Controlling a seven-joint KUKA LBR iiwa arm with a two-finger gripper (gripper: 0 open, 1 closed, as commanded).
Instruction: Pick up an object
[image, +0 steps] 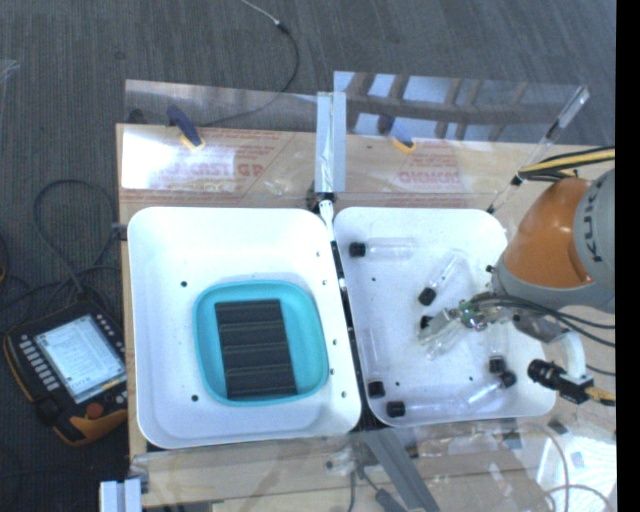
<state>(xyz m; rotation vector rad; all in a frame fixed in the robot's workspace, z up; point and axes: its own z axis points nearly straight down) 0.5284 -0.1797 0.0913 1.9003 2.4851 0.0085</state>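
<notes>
I see clear plastic tubes with black caps (441, 275) scattered across the right bin (400, 225), the tool (468, 316) low among them near the bin's centre. I cannot tell its state. The arm (560, 245) reaches in from the right, orange band above the wrist; the left bin (160, 240) holds a teal tray (205, 345).

Part of a brand name, the letters "KU", can be read on the grey arm (612, 235), beside its orange band (545, 240).

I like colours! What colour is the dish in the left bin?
The dish is light blue, seen in the camera view.
</notes>
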